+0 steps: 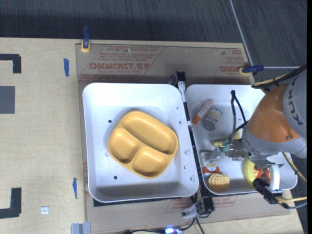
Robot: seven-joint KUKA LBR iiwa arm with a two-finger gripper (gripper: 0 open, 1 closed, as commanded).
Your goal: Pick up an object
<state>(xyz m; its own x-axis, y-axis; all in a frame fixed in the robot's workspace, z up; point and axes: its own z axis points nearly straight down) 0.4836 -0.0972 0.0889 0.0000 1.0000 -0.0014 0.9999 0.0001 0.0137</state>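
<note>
Two white bins side by side on the bench; left bin holds one item, a yellow three-compartment tray, lying flat near the middle, tilted diagonally, apart from all four walls; right bin holds the small clutter and the arm.

Count in the right bin, as far as visible: one small grey can with one orange-capped tube touching its upper-left side, both near the back wall; one yellow corn-like piece at the front-left corner; one small red-orange item just behind it; one yellow object partly under the wrist, shape unclear; one more yellow-green bit near the gripper, too hidden to identify.

One arm, orange band showing, reaches in from the right over the right bin; gripper sits low on the bin's left side, just above the red-orange item and the corn-like piece, well apart from the can; fingers are a blur of metal against white, cannot tell whether wide or narrow, and nothing is visibly between them.

Two clamps on the board's back edge: one at the left corner, one at the right.
</note>
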